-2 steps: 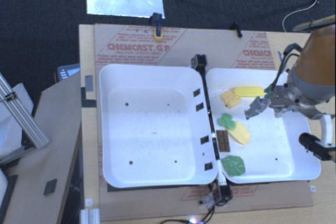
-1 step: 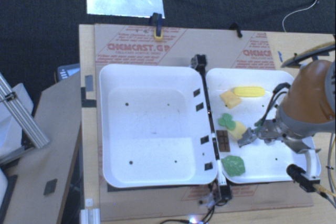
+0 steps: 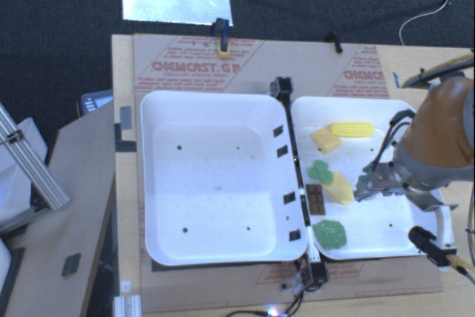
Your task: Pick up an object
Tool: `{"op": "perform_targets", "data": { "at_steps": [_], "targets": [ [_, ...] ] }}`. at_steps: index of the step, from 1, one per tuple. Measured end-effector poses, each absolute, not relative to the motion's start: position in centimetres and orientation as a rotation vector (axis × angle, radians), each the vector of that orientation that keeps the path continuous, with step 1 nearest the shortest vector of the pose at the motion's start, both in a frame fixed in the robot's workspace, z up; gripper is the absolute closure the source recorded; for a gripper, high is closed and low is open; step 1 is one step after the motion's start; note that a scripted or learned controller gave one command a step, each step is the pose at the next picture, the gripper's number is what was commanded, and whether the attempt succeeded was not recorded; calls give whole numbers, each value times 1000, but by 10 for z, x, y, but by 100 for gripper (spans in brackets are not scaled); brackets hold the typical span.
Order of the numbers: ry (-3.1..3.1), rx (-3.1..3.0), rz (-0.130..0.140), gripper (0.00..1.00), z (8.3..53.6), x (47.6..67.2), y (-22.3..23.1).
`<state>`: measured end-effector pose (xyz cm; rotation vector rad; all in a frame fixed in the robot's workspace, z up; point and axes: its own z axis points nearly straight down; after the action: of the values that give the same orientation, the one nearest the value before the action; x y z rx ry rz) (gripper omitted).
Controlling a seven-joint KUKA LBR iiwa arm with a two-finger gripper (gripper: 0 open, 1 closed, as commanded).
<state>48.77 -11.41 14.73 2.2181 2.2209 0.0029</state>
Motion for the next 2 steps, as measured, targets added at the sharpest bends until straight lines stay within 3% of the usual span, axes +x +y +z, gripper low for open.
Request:
{"op": "perform_targets", "data": {
  "at_steps": [1,2],
  "targets": [
    [2226,2198,20,100,316,545,-45],
    [2220,2201,24,100,468,557,-20]
  ]
}}
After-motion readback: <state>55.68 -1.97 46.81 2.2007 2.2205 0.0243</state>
